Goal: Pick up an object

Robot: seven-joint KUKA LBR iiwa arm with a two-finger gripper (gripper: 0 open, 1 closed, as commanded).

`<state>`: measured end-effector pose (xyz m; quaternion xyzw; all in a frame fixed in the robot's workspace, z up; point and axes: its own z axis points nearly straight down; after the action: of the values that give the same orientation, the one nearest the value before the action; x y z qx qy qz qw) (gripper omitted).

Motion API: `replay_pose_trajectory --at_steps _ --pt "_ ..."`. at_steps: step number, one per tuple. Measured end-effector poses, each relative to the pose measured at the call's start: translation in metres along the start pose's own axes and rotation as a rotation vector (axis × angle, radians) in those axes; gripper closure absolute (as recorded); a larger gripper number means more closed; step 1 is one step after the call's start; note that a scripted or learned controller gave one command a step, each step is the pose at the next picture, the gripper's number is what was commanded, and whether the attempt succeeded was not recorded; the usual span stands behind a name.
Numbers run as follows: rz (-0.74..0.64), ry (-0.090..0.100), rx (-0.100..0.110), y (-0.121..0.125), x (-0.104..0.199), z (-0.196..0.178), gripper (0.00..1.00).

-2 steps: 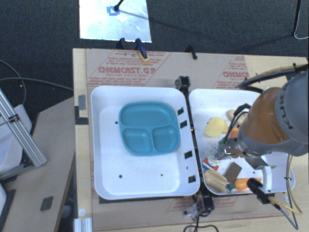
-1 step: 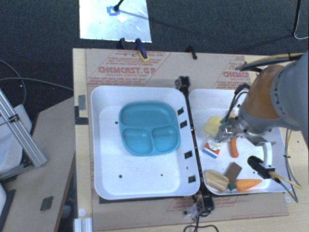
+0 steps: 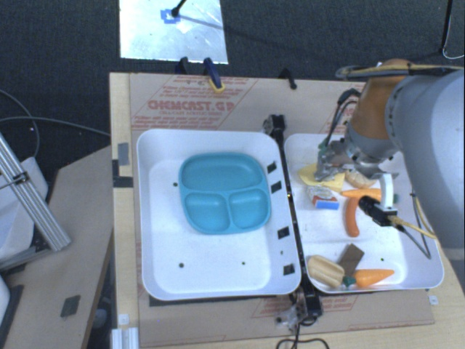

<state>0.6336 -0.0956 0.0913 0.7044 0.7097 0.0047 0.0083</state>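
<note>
Blue plate (image 3: 222, 193) with three compartments, lying in left bin (image 3: 156, 267). Brown board (image 3: 190, 102) under both bins, red lettering on it. Shiny metal sheet (image 3: 172, 20) on dark floor beyond. Aluminium rail (image 3: 29, 198) at far left.

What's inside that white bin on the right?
The right bin holds toy food: two carrots, a bread roll, something yellow. The arm covers its far corner.
</note>
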Motion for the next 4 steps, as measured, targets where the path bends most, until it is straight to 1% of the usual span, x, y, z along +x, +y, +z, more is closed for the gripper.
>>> replay_pose_trajectory --at_steps 1,2,3,4 --pt "0.009 0.006 0.021 -0.060 -0.011 0.006 0.00" --pt "-0.001 0.003 0.005 0.038 -0.005 -0.020 0.00" --pt "0.007 0.007 0.023 -0.020 0.006 0.008 0.00" --pt "0.001 0.004 0.010 0.038 0.007 0.006 0.00"
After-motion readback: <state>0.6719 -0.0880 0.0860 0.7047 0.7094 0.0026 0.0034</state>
